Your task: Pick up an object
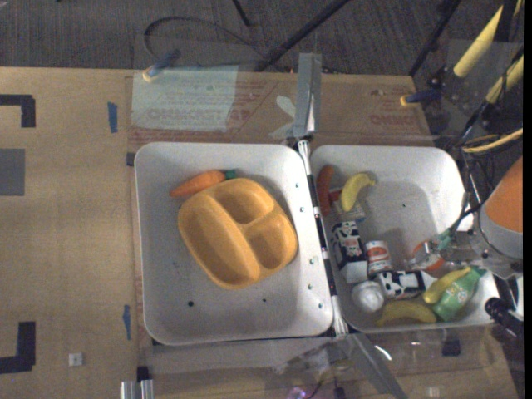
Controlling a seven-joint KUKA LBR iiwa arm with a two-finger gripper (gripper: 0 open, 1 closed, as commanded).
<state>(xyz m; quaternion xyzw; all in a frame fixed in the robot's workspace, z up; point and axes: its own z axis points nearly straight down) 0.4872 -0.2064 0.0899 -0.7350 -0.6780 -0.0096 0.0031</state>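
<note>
Over at the right edge of the right bin (pixel 399 160), the gripper (pixel 439 252) hangs low above the clutter; from here I cannot tell how its jaws stand or whether they have anything. Just beside it lie a green bottle (pixel 457 299), a banana (pixel 407 312), a cow-patterned carton (pixel 401 284) and a small can (pixel 378 257). The left bin (pixel 158 248) holds a yellow divided plate (pixel 237 231) with a carrot (pixel 198 183) touching its far rim.
</note>
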